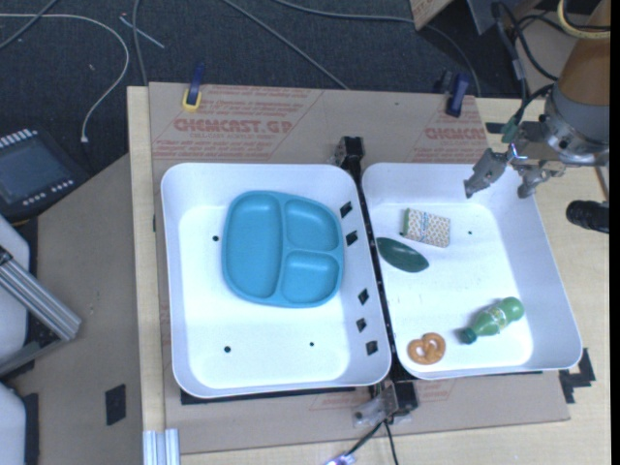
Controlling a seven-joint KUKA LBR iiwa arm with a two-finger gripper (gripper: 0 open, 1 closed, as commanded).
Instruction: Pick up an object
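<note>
Two white bins side by side. Left bin (194,356) holds big blue divided plate (283,249), far left of fingers. Right bin (542,289) sits under gripper (504,174). Fingers spread open, holding nothing, up near bin's top right corner. Green bottle (491,320) well below fingers. Patterned packet (427,227) just below-left of fingers. Dark green leaf shape (402,255) beside packet. Small pretzel (426,348) lowest, left of bottle.

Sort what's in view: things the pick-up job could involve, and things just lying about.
Job:
claw, open above the right bin
patterned sponge
dark green leaf-shaped piece
green bottle
pretzel

Lying about:
blue divided plate in the left bin
cables
</note>
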